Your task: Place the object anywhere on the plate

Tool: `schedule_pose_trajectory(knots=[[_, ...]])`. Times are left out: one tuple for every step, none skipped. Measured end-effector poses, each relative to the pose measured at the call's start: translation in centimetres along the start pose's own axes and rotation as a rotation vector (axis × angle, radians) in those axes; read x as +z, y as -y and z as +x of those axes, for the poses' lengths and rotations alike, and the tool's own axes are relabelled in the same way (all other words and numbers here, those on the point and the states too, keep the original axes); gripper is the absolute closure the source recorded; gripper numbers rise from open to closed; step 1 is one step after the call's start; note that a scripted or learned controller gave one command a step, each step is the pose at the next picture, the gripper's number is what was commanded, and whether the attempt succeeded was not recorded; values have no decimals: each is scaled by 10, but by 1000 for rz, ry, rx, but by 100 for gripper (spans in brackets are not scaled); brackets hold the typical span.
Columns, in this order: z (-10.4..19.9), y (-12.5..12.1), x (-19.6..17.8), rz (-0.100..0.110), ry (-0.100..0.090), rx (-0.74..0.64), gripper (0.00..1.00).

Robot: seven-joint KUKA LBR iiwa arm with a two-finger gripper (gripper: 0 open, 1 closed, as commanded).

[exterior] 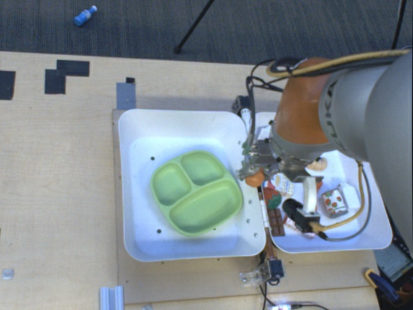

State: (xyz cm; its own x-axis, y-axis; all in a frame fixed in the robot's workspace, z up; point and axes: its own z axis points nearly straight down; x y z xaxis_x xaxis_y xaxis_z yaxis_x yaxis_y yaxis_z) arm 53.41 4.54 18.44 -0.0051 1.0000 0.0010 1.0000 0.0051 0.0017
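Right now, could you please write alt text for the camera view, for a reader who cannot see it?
A grey robot arm with an orange band reaches from the right, its gripper low over the divider between two white bins. The left bin holds a green three-compartment plate; the right bin holds a clutter of small objects.

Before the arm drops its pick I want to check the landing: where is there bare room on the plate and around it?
All three wells of the green plate are bare. The left bin has open white floor on the plate's left and far sides. The right bin is crowded with small items under the claw, near the rim between the bins.
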Motion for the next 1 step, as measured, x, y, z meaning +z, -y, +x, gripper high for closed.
schedule_pose_trajectory(knots=[[69,-23,41,1,0,0,100]])
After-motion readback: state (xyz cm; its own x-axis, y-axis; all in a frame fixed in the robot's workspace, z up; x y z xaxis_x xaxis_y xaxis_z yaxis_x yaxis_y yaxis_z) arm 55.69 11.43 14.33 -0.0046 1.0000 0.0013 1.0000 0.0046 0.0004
